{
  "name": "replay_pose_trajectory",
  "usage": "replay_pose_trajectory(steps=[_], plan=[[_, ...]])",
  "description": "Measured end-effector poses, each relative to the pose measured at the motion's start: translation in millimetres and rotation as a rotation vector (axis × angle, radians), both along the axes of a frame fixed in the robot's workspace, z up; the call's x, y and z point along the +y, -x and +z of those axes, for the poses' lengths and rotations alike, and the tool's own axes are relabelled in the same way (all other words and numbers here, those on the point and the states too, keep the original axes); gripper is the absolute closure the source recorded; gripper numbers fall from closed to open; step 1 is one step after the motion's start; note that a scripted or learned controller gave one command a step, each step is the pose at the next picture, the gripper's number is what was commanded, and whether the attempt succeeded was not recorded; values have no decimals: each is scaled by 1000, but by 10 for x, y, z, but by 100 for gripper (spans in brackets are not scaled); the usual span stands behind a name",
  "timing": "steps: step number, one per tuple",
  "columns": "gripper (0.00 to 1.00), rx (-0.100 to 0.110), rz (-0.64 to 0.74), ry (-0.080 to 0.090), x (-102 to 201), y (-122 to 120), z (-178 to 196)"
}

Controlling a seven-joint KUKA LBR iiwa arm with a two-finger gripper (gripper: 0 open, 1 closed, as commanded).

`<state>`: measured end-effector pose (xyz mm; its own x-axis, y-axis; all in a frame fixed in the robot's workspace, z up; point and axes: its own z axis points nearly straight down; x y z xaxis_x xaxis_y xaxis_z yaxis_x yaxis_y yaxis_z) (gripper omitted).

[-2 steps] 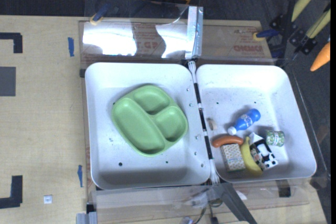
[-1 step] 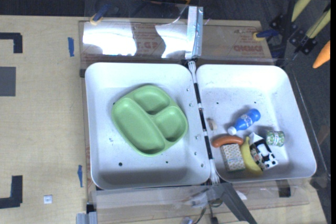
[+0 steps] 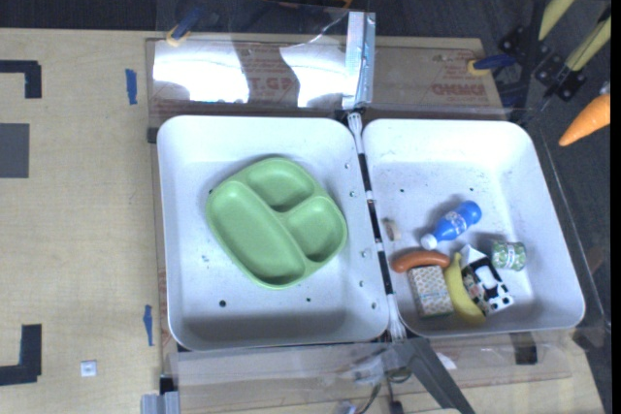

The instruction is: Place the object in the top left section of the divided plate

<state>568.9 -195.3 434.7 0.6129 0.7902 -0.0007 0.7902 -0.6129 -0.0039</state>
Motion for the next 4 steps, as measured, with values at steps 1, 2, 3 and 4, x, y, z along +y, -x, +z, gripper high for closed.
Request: replay_pose_trajectory(steps=[1, 2, 3, 4], plan=[[100, -2, 0, 1, -2, -8, 101], [100, -4, 0, 2, -2, -16, 202], [100, -6, 1, 3, -3, -25, 304], [100, -8, 2, 4, -4, -33, 405]])
